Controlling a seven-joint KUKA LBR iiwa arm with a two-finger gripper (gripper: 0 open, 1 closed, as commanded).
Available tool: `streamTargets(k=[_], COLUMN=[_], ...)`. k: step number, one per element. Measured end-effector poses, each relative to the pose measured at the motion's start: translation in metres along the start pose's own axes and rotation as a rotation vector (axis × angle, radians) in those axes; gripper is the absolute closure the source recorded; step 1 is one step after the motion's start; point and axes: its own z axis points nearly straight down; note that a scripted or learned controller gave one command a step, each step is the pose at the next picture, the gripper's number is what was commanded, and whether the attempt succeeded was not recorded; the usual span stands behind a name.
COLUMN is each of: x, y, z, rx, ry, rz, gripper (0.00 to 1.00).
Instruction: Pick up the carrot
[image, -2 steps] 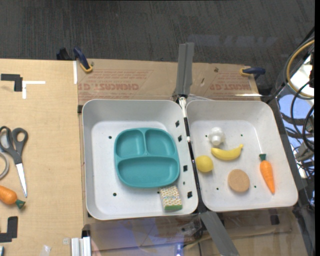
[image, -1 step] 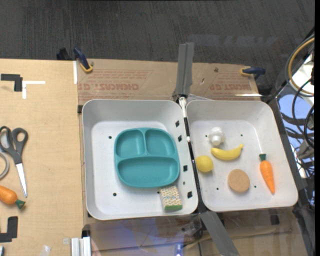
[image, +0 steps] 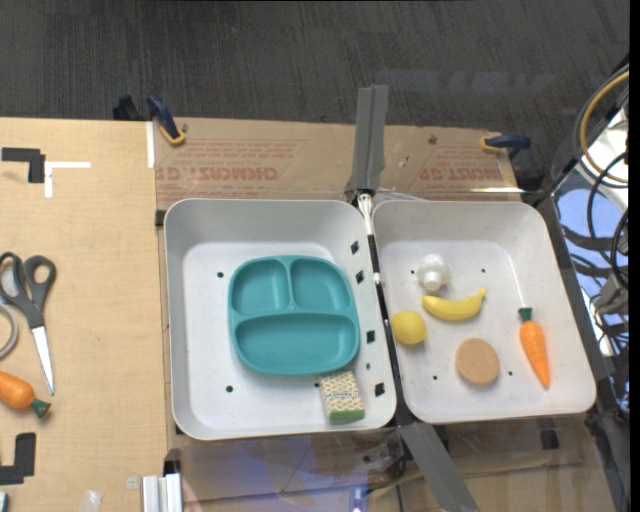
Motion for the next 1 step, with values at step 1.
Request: streamTargets(k=[1], x=[-0.0334], y=[0.0131], z=[0.2217], rx=[-0.001], ry=[0.015], rz=[0.43], gripper=[1.0])
